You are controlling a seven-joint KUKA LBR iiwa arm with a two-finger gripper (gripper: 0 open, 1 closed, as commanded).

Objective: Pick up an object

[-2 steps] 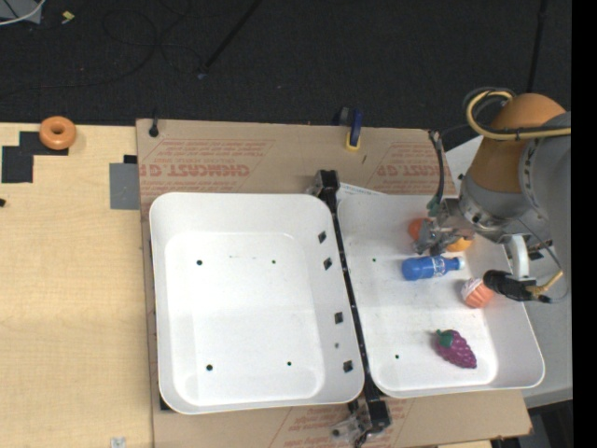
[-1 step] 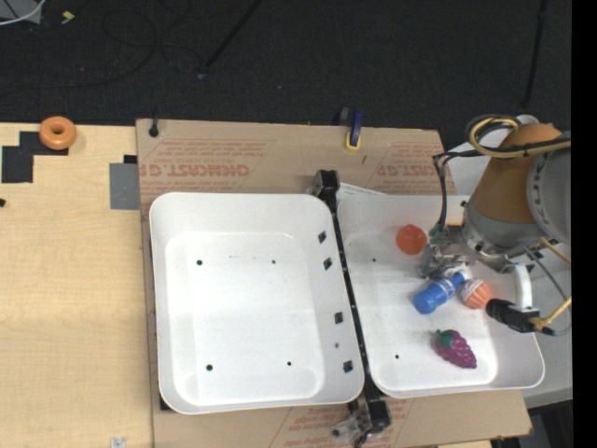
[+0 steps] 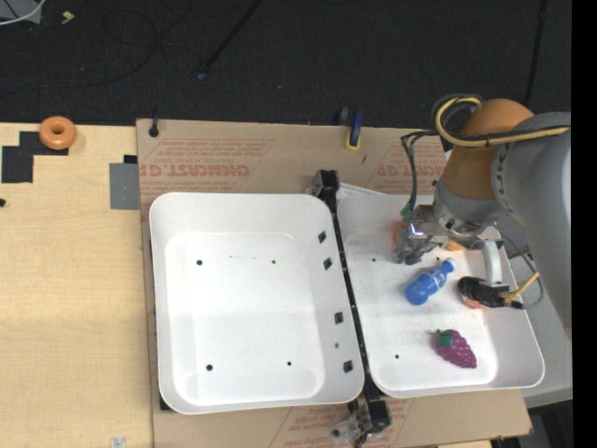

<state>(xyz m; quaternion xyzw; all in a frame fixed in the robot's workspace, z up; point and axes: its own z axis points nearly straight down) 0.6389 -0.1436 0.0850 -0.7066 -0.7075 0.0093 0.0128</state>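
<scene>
You've got the end effector low in the right bin, grip state unreadable, just beside the blue bottle, purple grapes further off; nothing looks lifted, so the pick is still outstanding.

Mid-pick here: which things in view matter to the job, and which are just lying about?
Job: grey pincer; small blue plastic bottle; purple toy grape bunch; right white bin.
Lying about: orange ring on the wooden bench; left white bin.

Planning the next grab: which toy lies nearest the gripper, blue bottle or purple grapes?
The blue bottle, just beside the gripper; the purple grapes lie farther off, past the bottle.
</scene>
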